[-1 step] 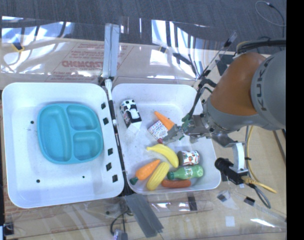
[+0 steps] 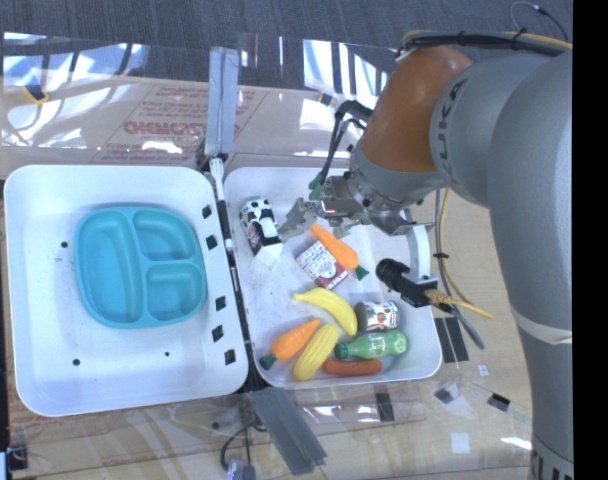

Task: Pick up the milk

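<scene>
Reaching for the milk carton [image 2: 259,224], the cow-patterned one, I find it lying near the upper left corner of the right bin [image 2: 429,360], just beside the divider between the bins; nothing rests on it, and a patch of bare floor separates it from the small red-and-white packet [image 2: 316,260] lower right of it; a carrot [image 2: 335,247] lies past that packet. My gripper [image 2: 319,208] hangs just right of the carton, above the carrot's upper end; whether it is spread or closed I cannot tell, and I see nothing in it. I judge this the approach step, the pick not yet made; next I should shift toward the frame's left until centred over the carton, align across its narrow sides, descend and close. Lower in the bin crowd a banana [image 2: 327,306], a corn cob [image 2: 315,351], a can [image 2: 378,316] and a green bottle [image 2: 374,345]; the left bin [image 2: 29,298] holds a blue divided plate [image 2: 140,265].
</scene>
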`<state>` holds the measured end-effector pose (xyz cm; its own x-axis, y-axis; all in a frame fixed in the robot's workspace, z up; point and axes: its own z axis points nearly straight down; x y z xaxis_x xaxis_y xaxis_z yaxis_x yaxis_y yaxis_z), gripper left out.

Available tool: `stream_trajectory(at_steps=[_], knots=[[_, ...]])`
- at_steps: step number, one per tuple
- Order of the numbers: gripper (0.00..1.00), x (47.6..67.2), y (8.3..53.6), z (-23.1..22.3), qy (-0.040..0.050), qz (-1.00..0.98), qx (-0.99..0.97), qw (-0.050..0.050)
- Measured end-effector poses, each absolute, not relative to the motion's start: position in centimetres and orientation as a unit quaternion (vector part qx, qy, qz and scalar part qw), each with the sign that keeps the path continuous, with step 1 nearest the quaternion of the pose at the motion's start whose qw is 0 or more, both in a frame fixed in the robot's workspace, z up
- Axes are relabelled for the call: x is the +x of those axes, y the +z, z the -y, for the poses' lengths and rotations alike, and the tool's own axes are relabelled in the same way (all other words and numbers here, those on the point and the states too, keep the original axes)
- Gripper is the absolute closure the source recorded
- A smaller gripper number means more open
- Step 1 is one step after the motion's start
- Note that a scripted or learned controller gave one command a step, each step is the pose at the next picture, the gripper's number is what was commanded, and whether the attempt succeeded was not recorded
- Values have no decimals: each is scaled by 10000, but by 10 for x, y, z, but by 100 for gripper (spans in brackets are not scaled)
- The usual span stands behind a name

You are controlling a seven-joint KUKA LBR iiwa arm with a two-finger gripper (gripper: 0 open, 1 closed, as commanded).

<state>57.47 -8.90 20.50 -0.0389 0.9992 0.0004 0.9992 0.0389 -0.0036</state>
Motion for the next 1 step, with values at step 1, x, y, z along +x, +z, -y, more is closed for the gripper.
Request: stream_trajectory(at_steps=[1], knots=[[0, 594, 191, 10, 13, 6654, -7465, 10]])
